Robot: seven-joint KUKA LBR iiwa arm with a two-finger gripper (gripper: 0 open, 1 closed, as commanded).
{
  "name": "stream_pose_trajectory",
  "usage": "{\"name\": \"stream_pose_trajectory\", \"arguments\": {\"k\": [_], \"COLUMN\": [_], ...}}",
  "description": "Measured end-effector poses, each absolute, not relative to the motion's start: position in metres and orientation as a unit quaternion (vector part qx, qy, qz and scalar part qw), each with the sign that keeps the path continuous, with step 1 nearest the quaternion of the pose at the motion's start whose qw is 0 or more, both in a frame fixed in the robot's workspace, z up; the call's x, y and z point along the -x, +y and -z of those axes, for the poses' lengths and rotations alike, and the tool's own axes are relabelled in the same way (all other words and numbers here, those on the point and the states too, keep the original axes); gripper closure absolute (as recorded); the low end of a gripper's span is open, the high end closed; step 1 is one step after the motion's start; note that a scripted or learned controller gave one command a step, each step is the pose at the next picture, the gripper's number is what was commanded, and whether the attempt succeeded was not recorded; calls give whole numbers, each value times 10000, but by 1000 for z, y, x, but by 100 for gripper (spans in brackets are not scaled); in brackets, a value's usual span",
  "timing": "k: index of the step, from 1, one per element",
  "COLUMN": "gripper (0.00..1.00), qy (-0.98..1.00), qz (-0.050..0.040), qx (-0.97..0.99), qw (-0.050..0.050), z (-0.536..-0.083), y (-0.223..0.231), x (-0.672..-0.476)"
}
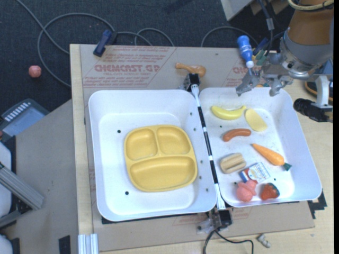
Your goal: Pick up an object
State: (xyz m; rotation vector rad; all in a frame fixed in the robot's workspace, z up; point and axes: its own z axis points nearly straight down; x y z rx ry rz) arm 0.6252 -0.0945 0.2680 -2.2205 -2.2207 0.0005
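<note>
Two shallow white bins (100, 115) side by side: one yellow divided plastic tray (159, 157) left, eight toy foods including one yellow banana (228, 111) right, grey two-finger gripper (264, 83) spread open, holding nothing, poised above far rim.

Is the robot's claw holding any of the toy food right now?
No, nothing is held. The gripper is open above the far edge of the right bin, with nothing between its fingers. The banana lies below it, untouched.

Bench on dark carpet.
You see black cables (58, 28) looping over the carpet floor (132, 7); a small pink ball (35, 71) lies left.
</note>
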Motion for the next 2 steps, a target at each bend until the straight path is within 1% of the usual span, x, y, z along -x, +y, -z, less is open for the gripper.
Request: {"name": "stream_pose_trajectory", "arguments": {"k": [1,2], "gripper": [0,0], "qy": [-7067,-7067], "qz": [-6,-3], "qx": [7075,7076], "qw": [6,5], "z": [-152,-84], "y": [-120,-207], "x": [-551,-553]}}
